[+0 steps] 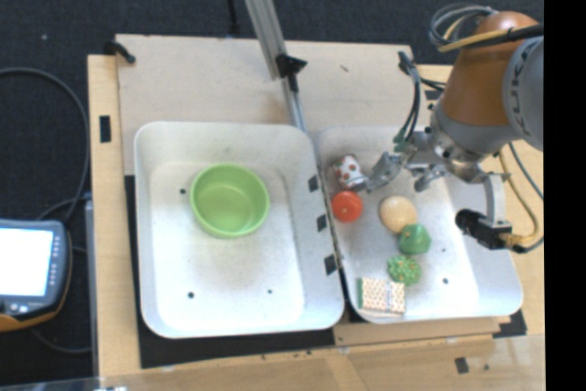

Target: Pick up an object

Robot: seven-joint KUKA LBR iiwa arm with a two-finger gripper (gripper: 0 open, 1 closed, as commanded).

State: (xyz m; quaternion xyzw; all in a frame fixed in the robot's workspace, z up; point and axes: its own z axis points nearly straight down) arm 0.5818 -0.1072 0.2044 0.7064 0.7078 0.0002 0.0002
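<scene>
1. Several small objects are lying in the right-hand bin [476, 284], and the gripper [407, 168] is hovering over that bin's upper part, its fingers standing apart with nothing between them.
2. Judging from this, the approach step is under way; the cream-coloured ball [397, 212], sitting at about 6 o'clock from the gripper and near it, looks like the easiest target.
3. Doing it well is probably a matter of centring the open fingers over the ball before descending, since the green ball [415, 239] is touching or almost touching it at 5 o'clock and the red ball [347, 206] is lying close at 9 o'clock.
4. Closing too early is risking a nudge instead of a grasp.
5. Looking at the cream ball itself: it is smooth, rounded and pale, likely rolling easily if bumped.
</scene>
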